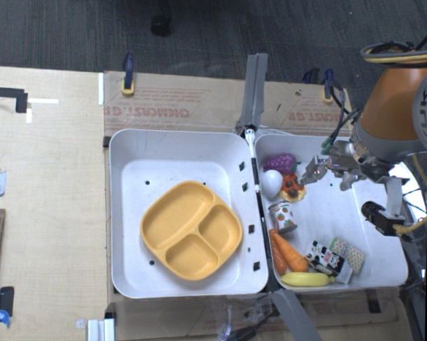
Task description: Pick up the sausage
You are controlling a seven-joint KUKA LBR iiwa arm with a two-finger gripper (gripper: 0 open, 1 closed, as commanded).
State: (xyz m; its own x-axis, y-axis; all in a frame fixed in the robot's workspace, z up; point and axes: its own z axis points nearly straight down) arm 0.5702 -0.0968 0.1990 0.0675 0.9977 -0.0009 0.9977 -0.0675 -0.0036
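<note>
Hand [330,170] above right bin [377,277], sausage unidentifiable

Right bin [399,274]: bare floor is seen below the gripper [318,170]. Left of it, purple grapes [280,162], white egg [271,181] and can [282,216] are crowded against the divider.

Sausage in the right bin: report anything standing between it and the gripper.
The sausage, seemingly the reddish piece along the left wall of the right bin, lies uncovered. A small can stands between it and the gripper, and a carrot lies tight against it.
</note>
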